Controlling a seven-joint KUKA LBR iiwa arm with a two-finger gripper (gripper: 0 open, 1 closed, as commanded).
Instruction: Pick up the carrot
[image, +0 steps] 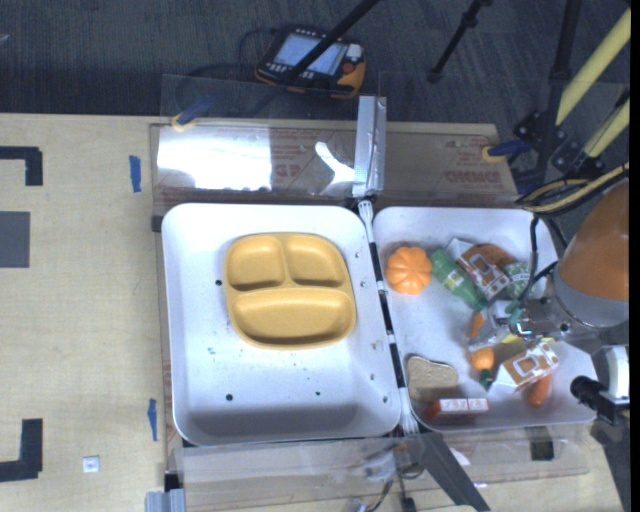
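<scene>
Nearest, along the front edge of the right-hand shallow white bin (420, 225), lie a slice of brown bread (431, 374) and a small reddish bar with a white label (456, 406), just beside each other. Slightly further back, in the bin's right half, sits a tight heap of small items: an orange-and-white printed carton (528, 364), an orange carrot with a green top (483, 361) touching its left side, and another small orange piece (540, 392) near the bin's right front corner. The grey two-finger gripper (527, 322) hangs over this heap, just beyond the carrot; whether it is spread or pinching anything cannot be told. Further back lie a green bottle (458, 280) and a brown printed packet (488, 264), with a small round orange pumpkin (409, 270) near the bin's left wall. Leftward, the other white bin (190, 300) holds a yellow three-section plastic plate (290, 288).
</scene>
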